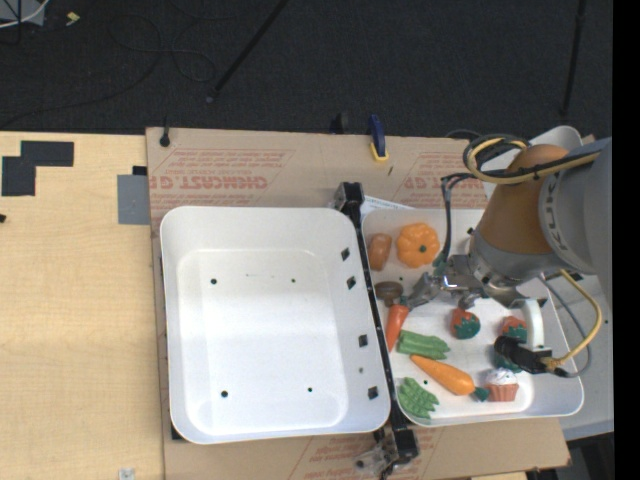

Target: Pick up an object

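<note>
The right bin point(560, 400) holds several toy foods. An orange pumpkin point(418, 244) and a brown potato point(379, 251) lie at its far end. Lower down are a small brown piece point(388, 292), a red pepper point(396, 323), a green pea pod point(423, 345), a carrot point(445, 374), a leafy green point(418, 398), a cupcake point(503, 386) and a strawberry point(464, 323). My gripper point(436, 284) is low in this bin, just below the pumpkin and right of the brown piece. Nothing shows in its grasp.
The left bin point(175, 268) is a wide white tray with a black clip bar point(365, 298) along the divide between the bins. A red and green toy point(514, 328) lies under the arm point(525, 218), which covers the right bin's far right corner.
</note>
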Robot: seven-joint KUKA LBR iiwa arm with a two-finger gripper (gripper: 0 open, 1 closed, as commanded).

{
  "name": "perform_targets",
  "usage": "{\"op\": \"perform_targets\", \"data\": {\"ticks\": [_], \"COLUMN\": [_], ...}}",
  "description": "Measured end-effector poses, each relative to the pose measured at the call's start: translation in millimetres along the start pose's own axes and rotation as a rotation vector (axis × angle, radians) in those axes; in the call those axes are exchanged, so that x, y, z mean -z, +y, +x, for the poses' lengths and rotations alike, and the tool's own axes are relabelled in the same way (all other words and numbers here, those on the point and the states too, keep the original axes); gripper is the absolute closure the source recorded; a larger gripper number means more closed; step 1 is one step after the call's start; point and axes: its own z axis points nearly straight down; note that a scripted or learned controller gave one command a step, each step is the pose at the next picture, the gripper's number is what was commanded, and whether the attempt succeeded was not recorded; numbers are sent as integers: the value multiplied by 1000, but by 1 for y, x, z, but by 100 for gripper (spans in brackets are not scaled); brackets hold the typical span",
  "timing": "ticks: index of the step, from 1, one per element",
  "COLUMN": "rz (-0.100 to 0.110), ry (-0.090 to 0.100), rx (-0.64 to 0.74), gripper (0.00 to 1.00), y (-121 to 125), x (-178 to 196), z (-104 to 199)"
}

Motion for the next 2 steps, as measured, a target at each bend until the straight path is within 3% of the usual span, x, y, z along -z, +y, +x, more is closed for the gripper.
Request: {"op": "perform_targets", "data": {"ticks": [1, 2], "rz": [-7, -5], "ry": [-4, -2], "rx": [0, -2], "gripper": [0, 100], "y": [-4, -4], "x": [1, 11], "z": [-68, -68]}}
